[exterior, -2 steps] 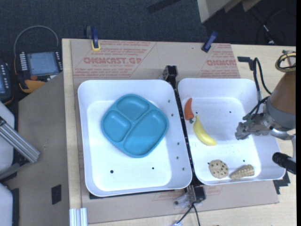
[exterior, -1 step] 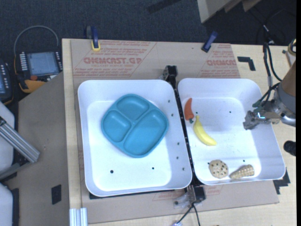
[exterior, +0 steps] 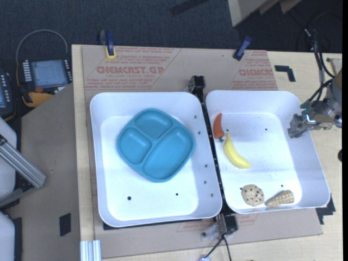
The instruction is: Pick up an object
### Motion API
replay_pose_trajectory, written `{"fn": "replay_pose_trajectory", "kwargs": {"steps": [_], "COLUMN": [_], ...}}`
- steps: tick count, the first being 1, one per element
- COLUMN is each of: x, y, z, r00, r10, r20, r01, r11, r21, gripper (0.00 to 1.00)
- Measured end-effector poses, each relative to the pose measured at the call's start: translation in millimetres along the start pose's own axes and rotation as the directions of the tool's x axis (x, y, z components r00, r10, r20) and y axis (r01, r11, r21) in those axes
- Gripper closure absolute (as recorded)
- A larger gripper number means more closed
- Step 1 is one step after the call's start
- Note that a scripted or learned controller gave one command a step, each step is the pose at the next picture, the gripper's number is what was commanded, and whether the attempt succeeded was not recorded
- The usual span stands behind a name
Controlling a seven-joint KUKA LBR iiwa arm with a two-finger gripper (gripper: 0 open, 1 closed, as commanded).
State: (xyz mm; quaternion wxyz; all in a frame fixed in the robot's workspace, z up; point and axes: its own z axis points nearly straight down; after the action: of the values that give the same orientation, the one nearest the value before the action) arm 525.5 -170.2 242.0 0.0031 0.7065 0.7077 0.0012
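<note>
Toys lie scattered in the right bin on my monitor: a yellow banana, curved and glossy, rests near the bin's left wall with its tip pointing up toward a small orange-red carrot that sits just beside it against the same wall. Near the bin's front edge I see a round, speckled tan cookie and, just to its right, a ridged beige waffle cone lying on its side; the two sit close but apart.

Next door, the left bin holds a single blue divided plate, rounded at the corners, with three compartments, set a little askew near the bin's middle. Both shallow white bins sit side by side on a brown board marked with red lettering, which covers the desk.

At the right bin's right rim, my arm's pincer hangs over the bin wall, well apart from every toy. From this slant I cannot tell whether it is spread or pressed together, and I see nothing pinched in it.
</note>
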Motion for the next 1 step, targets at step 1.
{"fn": "replay_pose_trajectory", "kwargs": {"steps": [1], "x": [52.7], "y": [14.8], "z": [-5.9], "r00": [1.0], "r10": [-0.003], "r20": [-0.002], "r01": [0.003], "r11": [1.0], "r21": [0.003], "gripper": [1.0]}}
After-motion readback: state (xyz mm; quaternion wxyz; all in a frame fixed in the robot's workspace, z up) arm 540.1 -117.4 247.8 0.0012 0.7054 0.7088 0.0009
